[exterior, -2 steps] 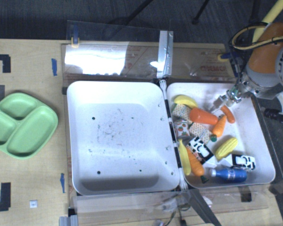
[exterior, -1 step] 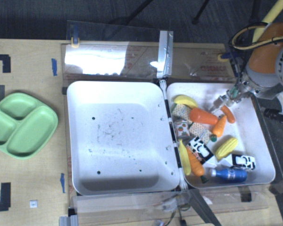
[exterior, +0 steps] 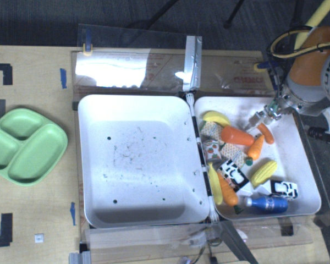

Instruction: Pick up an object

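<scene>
The right bin (exterior: 302, 164) holds a heap of toy items. Among them are a yellow banana (exterior: 215, 117), a large orange carrot (exterior: 237, 136), a smaller carrot (exterior: 256, 146), a yellow corn cob (exterior: 263, 171), a blue bottle (exterior: 267, 204) and two black-and-white blocks (exterior: 231, 172) (exterior: 284, 188). My gripper (exterior: 263, 117) hangs over the bin's far right part, just above a short orange piece (exterior: 266, 132) and right of the banana. I see nothing lifted out of the heap.
The left white bin (exterior: 137, 147) lies beside the right one, with a shared wall between them. A green divided plate (exterior: 25, 145) rests on the bench at far left. A clear plastic panel (exterior: 132, 59) stands behind the bins. Cables hang near the arm at upper right.
</scene>
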`<move>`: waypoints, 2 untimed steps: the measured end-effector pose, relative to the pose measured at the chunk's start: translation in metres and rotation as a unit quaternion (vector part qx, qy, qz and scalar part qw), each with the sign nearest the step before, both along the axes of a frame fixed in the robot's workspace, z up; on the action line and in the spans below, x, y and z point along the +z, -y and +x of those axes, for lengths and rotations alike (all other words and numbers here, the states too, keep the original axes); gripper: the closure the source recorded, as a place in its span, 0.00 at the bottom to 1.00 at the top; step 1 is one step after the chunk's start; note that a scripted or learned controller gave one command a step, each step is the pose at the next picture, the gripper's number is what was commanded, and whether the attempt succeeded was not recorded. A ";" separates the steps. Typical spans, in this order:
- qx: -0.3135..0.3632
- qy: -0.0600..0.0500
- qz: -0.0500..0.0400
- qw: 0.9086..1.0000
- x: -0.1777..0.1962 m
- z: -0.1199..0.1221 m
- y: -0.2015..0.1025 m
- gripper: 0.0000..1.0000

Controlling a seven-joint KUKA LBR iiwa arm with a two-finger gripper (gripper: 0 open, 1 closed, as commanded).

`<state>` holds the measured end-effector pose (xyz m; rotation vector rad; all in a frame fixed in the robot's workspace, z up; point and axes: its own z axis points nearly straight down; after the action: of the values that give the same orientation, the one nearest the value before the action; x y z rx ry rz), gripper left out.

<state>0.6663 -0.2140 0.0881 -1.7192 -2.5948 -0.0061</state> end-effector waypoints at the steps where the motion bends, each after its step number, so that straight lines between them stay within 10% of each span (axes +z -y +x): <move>1: 0.000 0.000 0.000 1.000 0.000 0.000 0.000 0.00; 2: 0.000 0.000 0.000 1.000 0.000 0.000 0.000 0.00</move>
<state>0.6663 -0.2140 0.0881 -1.7192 -2.5949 -0.0061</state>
